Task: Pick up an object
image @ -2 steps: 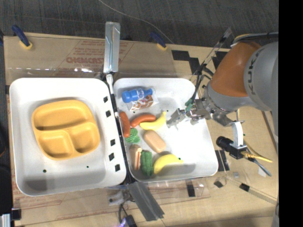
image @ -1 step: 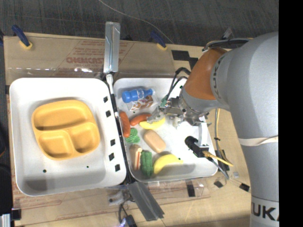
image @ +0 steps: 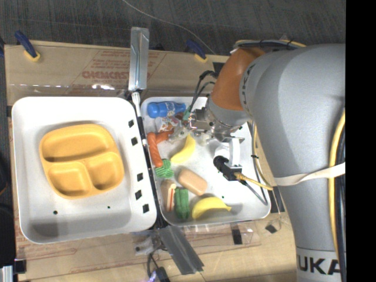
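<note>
The right bin (image: 249, 207) holds a heap of toy food. A blue bottle (image: 163, 108) lies at its far left corner, with an orange carrot (image: 154, 148) below it. A yellow banana (image: 184, 150) lies mid-bin and a second banana (image: 210, 207) at the near edge. Between them are a tan sausage-shaped piece (image: 192, 181), a green piece (image: 181, 202) and a hot dog (image: 168, 194). My gripper (image: 192, 122) hangs low in the far part of this bin, just right of the bottle and above the upper banana. The wrist hides its tips.
The left bin (image: 35, 216) holds a yellow divided tray (image: 82, 159). A metal bar (image: 138, 57) stands at the divide between the bins. The grey arm (image: 294, 122) covers the right bin's right side. A black cable plug (image: 225, 168) hangs over the bin floor.
</note>
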`<state>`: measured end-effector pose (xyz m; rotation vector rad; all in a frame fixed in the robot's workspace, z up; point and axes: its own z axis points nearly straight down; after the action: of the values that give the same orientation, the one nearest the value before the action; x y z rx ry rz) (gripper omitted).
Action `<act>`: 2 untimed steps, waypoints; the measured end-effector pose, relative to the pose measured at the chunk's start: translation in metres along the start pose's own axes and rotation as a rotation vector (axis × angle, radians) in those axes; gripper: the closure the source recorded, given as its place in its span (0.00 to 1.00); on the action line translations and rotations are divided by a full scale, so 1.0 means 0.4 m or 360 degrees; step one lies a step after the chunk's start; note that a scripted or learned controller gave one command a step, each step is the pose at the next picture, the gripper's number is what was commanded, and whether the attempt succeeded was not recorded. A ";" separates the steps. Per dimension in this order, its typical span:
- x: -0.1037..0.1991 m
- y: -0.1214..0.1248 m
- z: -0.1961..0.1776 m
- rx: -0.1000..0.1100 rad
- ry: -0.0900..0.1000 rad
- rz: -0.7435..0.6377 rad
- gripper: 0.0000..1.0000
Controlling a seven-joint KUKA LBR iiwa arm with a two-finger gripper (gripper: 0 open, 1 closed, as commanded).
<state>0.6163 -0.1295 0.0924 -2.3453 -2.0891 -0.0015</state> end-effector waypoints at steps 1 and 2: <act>0.046 0.031 0.007 0.0007 -0.0002 0.0135 0.00; 0.048 0.032 -0.011 0.0013 -0.0002 0.0125 1.00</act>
<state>0.6312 -0.1118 0.0968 -2.4216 -1.9917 0.0087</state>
